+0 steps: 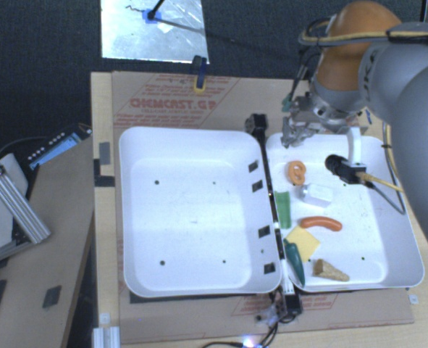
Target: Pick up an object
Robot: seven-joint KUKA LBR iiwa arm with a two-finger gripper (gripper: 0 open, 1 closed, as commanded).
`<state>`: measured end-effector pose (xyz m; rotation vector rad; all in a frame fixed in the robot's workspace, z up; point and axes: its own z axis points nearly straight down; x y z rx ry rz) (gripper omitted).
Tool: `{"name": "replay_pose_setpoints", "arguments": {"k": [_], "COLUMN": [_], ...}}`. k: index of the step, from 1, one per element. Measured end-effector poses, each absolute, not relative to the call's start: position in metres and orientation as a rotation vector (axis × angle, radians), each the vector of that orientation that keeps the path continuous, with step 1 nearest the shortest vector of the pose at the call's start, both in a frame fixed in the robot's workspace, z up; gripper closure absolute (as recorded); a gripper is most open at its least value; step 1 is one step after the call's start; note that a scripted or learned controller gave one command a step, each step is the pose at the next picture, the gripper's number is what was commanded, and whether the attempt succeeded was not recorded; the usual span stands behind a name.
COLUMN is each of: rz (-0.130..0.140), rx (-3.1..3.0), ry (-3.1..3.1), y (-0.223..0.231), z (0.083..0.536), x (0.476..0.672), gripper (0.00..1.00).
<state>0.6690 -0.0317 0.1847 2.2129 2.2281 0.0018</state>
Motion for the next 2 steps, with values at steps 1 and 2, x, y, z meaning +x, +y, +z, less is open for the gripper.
{"name": "replay_pose_setpoints", "arguments": {"k": [1,2], "rz": [0.002,0.002], "rx": [2.213,2.213], "ry": [2.228,2.229], "y": [-0.013,0.009], "z": [0.185,0.185], "x": [0.669,0.669], "gripper": [1.0,1.0]}}
